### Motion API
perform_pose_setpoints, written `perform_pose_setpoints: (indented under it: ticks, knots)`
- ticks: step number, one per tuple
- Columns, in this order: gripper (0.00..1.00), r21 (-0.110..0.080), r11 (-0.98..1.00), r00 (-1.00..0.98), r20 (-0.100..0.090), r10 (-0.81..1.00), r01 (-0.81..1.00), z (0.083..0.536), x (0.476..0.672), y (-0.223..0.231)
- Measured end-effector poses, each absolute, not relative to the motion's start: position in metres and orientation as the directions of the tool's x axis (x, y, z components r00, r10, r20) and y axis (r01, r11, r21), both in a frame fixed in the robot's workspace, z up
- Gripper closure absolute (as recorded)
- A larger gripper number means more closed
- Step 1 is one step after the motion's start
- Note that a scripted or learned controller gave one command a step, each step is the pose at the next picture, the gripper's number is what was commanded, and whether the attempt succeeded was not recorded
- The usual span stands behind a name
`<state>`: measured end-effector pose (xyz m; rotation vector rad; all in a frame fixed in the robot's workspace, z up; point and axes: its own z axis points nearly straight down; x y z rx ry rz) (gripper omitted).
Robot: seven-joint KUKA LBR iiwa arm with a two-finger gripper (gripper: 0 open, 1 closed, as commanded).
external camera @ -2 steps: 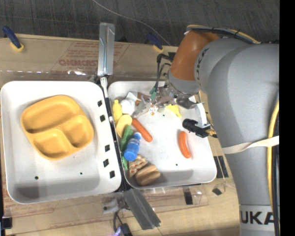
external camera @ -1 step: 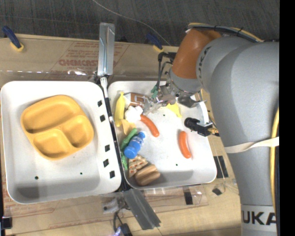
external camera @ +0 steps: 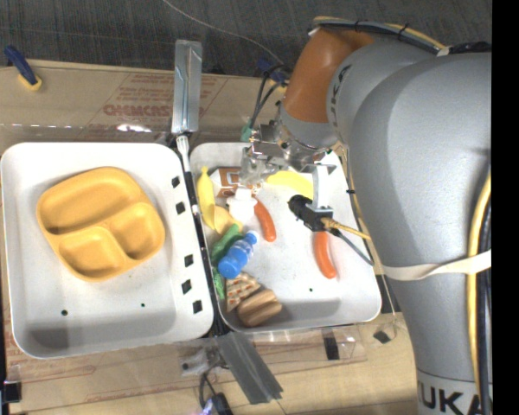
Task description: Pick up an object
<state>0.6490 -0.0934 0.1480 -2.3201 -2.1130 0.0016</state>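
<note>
My gripper (external camera: pixel 253 168) hangs low over the back of the right bin (external camera: pixel 356 299), just above a small white piece (external camera: pixel 240 204) and a brown and white box (external camera: pixel 228 180). A yellow wedge (external camera: pixel 291 181) lies right beside it. Along the bin's left wall lie a banana (external camera: pixel 206 199), a green piece (external camera: pixel 224 240) and a blue bottle (external camera: pixel 236 256). Two orange sausages rest on the floor, a short one (external camera: pixel 265 221) and a longer one (external camera: pixel 325 255). A brown bun (external camera: pixel 258 307) and a waffle (external camera: pixel 238 290) sit at the front left corner.
The left bin (external camera: pixel 35 318) holds a yellow divided tray (external camera: pixel 99 221). A metal bar (external camera: pixel 186 85) runs along the divider between the bins. The arm's big grey body (external camera: pixel 415 188) covers the right bin's right side.
</note>
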Motion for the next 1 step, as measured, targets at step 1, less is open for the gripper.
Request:
perform_pose_setpoints:
  ticks: [1]
  knots:
    - [1.00, -0.005, -0.041, 0.041, 0.000, 0.999, 0.999, 0.1357, 0.6112, -0.1279]
